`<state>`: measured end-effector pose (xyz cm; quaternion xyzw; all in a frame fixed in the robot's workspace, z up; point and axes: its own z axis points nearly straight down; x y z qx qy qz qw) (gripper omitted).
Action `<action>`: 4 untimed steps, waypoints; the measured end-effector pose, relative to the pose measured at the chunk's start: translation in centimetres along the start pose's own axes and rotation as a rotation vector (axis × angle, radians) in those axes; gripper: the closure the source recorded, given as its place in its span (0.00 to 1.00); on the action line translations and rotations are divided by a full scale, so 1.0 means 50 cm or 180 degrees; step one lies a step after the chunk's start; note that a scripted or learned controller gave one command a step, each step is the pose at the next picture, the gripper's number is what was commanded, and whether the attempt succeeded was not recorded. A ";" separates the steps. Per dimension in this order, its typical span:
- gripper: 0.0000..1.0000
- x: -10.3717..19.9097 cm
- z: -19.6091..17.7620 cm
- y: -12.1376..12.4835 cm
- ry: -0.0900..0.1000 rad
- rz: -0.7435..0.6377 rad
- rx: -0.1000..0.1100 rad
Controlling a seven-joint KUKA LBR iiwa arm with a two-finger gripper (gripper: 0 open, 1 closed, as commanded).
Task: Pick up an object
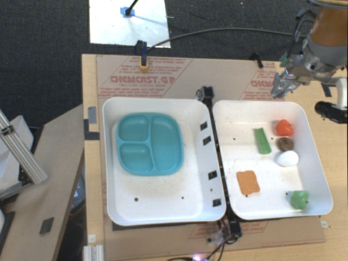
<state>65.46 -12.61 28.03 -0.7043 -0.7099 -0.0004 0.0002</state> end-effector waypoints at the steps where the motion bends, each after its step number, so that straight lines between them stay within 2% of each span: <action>1: 1.00 0.094 0.033 -0.019 0.0002 -0.0002 0.0001; 2: 1.00 0.207 0.037 -0.067 0.0005 -0.0006 -0.0001; 4: 1.00 0.384 0.093 -0.147 0.0003 -0.0005 0.0005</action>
